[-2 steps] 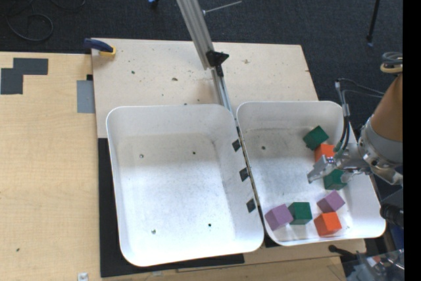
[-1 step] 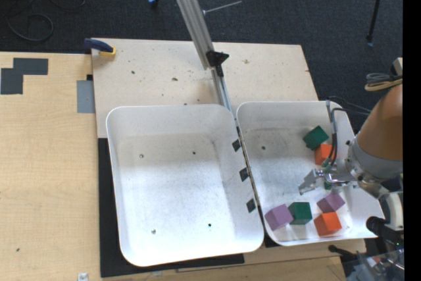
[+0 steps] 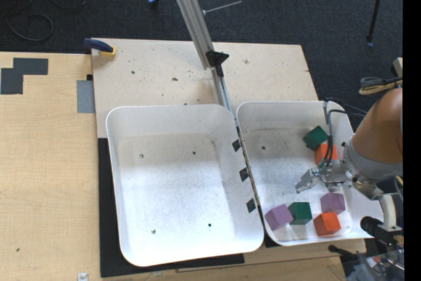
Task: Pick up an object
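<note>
With its jaws spread and holding nothing, the gripper (image 3: 308, 182) should descend squarely over the purple block (image 3: 333, 202) just beside them.

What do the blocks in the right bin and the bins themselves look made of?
The coloured blocks look like painted wood or foam: matte faces, crisp edges, no glare. Which one, I cannot tell. The right bin and left bin look like thin moulded plastic: smooth white, rounded corners, scuffed floors.

Arm: 1 grey KUKA arm (image 3: 380, 141) with orange band, entering from the right edge, wrist bent low and pointing left. Two-finger metal gripper (image 3: 306, 182): 2 fingers (image 3: 304, 179) spread apart, nothing between them.
</note>
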You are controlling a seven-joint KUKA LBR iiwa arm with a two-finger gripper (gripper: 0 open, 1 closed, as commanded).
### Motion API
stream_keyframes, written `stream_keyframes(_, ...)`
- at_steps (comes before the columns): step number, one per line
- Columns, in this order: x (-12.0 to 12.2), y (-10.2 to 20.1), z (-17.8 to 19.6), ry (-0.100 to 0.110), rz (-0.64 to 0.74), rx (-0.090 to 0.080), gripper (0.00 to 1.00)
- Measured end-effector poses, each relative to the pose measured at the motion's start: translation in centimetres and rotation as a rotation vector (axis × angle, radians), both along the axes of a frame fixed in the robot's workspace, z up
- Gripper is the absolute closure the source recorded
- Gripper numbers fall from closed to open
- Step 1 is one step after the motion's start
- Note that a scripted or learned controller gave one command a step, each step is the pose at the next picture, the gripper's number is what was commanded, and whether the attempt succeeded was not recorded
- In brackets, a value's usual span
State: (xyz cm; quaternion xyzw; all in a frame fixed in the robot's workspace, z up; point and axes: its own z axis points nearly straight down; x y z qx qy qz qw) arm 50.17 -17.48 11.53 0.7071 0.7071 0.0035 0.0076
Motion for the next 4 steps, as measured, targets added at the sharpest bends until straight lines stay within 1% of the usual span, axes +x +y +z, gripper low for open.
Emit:
stream_keyframes(1, -0.5, 0.0, 0.3, 0.017, -0.012, 0.007, 1.0)
stream_keyframes(2, -0.7, -0.5, 6.4, 0.013, -0.005, 0.005, 1.0)
stream_keyframes(3, -0.7, -0.6, 9.7, 0.014, 0.001, 0.005, 1.0)
stream_keyframes(4, -0.7, 5.3, 10.8, 0.017, 0.006, 0.009, 1.0)
